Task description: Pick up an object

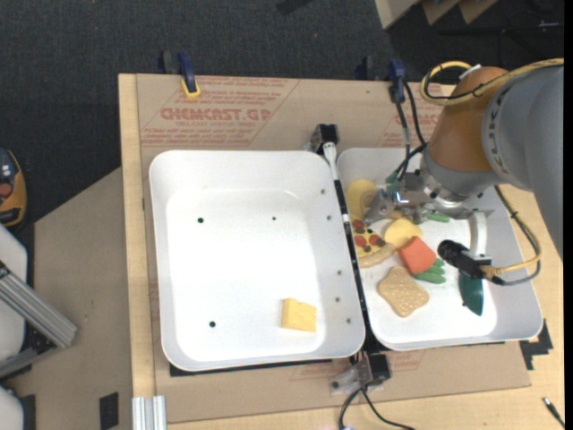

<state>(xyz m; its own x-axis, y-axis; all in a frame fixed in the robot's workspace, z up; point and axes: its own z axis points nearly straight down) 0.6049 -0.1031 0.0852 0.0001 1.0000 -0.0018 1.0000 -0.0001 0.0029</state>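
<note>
Gripper [400, 197] low over crowded right bin [515, 316], finger state unclear; left bin [170, 240] holds 1 cheese wedge [299, 315].

Bench [143, 115] bearing two white bins [251, 249]

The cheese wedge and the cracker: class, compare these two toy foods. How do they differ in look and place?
The cheese wedge is bright yellow with straight edges; the cracker is tan, speckled, with a wavy rim. The cheese wedge lies alone in the left bin; the cracker lies in the right bin among other toys, close to the carrot. Both lie flat near their bin's front edge.
</note>
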